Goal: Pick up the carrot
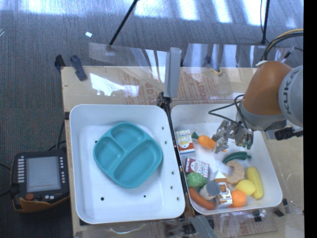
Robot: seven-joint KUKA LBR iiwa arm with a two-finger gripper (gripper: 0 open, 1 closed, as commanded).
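The hot dog (202, 199) lies at the near edge of the right bin (274, 178). Farther back, the carrot (206, 142) lies just left of the jaws (233, 139), which are spread open and hold nothing. They should slide left, straddle the carrot's middle, then squeeze gently.

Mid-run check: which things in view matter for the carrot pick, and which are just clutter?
Job: carrot; gripper beside it; right bin.

Clutter: teal plate, left bin, corn, lemon, sausage, cucumber, small cartons.
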